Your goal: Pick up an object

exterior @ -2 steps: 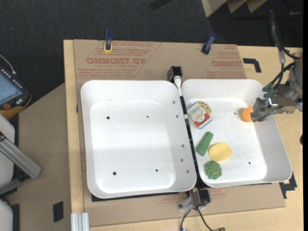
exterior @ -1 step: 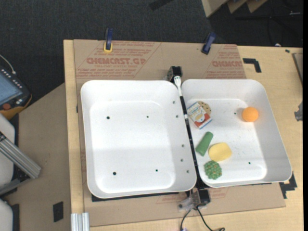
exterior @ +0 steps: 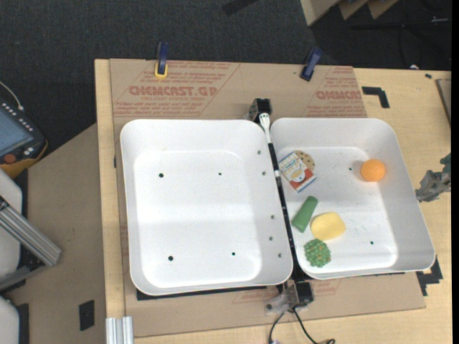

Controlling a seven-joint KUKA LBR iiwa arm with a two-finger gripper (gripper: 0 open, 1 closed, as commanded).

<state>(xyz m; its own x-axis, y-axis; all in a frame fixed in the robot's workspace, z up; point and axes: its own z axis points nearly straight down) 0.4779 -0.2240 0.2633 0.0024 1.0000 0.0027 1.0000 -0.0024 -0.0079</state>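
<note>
The right bin [exterior: 401, 242] holds several objects. An orange ball [exterior: 373, 170] lies near its far right side. A small blue and white carton with a cookie picture [exterior: 297, 170] rests against the left wall. Below it lie a green stick-shaped piece [exterior: 304, 213], a yellow rounded lump [exterior: 328, 226] and a knobbly green broccoli-like piece [exterior: 317, 252], close together. My gripper [exterior: 432, 183] appears as a small grey shape at the view's right edge, just outside the right bin's right rim, to the right of the orange ball and apart from it.
The left bin [exterior: 193, 206] sits beside the right one, joined by a black hinge strip [exterior: 276, 185]. Both rest on a brown board [exterior: 107, 156] held by blue clamps [exterior: 162, 57] at the back. A metal rail [exterior: 29, 231] lies at far left.
</note>
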